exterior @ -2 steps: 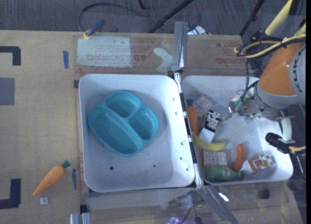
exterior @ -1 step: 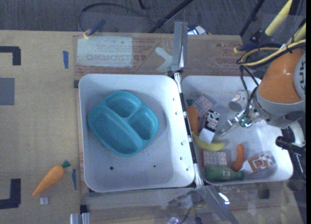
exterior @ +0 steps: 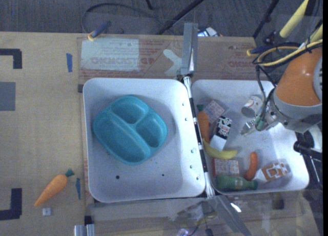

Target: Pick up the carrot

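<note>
An orange carrot [exterior: 203, 125] lies along the left wall of the right bin [exterior: 300, 143], just above a banana [exterior: 221, 152]. A second, smaller orange carrot-like piece [exterior: 251, 165] lies lower in the same bin. Outside the bins, a carrot with a green top [exterior: 51, 189] rests on the bench at the lower left. My gripper [exterior: 255, 124] hangs over the middle of the right bin, to the right of a black-and-white milk carton [exterior: 221, 127] and below a white cup [exterior: 251, 105]. It is well apart from each carrot, and nothing shows in its grasp.
The left bin [exterior: 97, 171] holds a teal divided plate [exterior: 130, 128]. The right bin also holds a small patterned box [exterior: 214, 109], a red-and-white box [exterior: 226, 167], a green bottle [exterior: 236, 183] and an orange juice box [exterior: 275, 171]. Cables hang at the upper right.
</note>
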Robot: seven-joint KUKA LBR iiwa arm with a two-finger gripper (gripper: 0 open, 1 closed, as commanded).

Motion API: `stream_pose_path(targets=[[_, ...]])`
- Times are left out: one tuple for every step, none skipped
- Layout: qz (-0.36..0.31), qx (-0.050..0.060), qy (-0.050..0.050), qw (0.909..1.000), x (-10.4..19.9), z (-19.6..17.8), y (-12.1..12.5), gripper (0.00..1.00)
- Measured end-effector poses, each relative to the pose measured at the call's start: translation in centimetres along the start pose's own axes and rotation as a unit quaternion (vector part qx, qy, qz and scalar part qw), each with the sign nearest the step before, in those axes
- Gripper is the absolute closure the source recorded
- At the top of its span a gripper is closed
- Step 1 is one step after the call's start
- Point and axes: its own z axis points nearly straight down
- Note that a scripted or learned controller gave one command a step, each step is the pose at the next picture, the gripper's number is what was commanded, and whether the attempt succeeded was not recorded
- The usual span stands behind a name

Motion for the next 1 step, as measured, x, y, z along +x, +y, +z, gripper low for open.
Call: stream_pose_path(targets=[[0.0, 0.0, 0.0, 1.0, 0.01, 0.01, 0.0, 0.0]])
